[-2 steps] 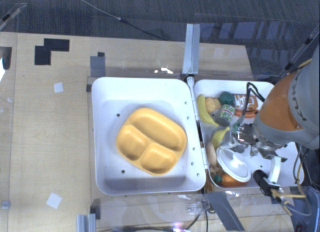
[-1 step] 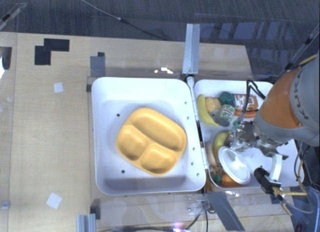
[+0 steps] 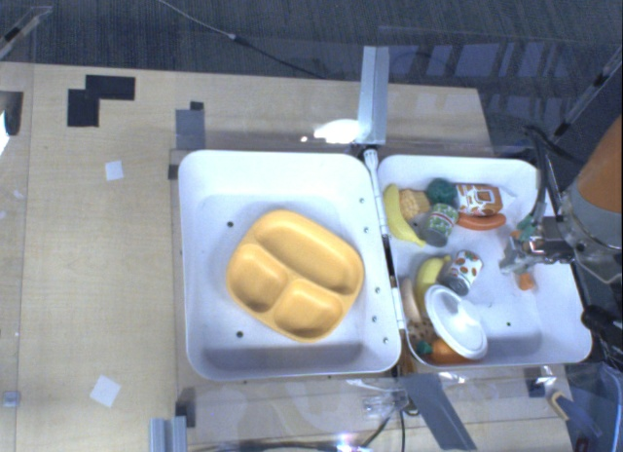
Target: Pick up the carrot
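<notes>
Your carrot is most likely the small orange piece lying on the floor of the right bin, near its right wall and just below the gripper. It is small and partly shaded there, so take that naming as a best guess; another orange shape peeks out from under the white lid at the bin's lower left corner and could be the carrot instead.

The gripper hangs right over the small orange piece, its metal fingers pointing toward the left of the view. You cannot tell from here whether the fingers are apart or together, and nothing shows between them, so do not count the carrot as held.

Judged from this, you are at the approach step: the arm is positioned above the target and the grasp is not yet made. The next move calls for a straight descent with the fingers straddling the orange piece, then a close and a lift. Watch the bin wall on the right, which leaves little room.

Further left in the same bin sit a banana, a small can and a painted cup, all well apart from the target. The left bin holds a yellow divided tray.
</notes>
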`<state>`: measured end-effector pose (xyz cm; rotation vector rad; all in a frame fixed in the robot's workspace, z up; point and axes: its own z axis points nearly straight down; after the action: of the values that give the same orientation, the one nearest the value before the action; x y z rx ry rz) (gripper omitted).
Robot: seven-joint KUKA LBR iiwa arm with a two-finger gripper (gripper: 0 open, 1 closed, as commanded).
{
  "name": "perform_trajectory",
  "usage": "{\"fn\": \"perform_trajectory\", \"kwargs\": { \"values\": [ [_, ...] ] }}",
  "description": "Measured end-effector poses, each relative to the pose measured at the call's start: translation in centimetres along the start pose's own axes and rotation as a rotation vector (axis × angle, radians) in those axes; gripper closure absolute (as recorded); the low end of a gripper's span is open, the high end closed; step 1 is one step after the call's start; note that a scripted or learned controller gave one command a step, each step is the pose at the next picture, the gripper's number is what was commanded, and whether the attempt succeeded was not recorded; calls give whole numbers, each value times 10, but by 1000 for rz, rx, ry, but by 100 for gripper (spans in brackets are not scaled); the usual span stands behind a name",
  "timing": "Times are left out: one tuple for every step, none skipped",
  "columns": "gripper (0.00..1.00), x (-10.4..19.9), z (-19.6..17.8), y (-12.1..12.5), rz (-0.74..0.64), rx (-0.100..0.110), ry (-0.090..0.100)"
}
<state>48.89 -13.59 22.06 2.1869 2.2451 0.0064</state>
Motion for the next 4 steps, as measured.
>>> {"fn": "perform_trajectory", "kwargs": {
  "values": [
    [100,44,124,6,-5,-18,-3],
    [0,42,124,6,-1,-20,-7],
    [0,59,35,3,368,1,2],
    [0,109,36,2,512,6,2]
  ]
}}
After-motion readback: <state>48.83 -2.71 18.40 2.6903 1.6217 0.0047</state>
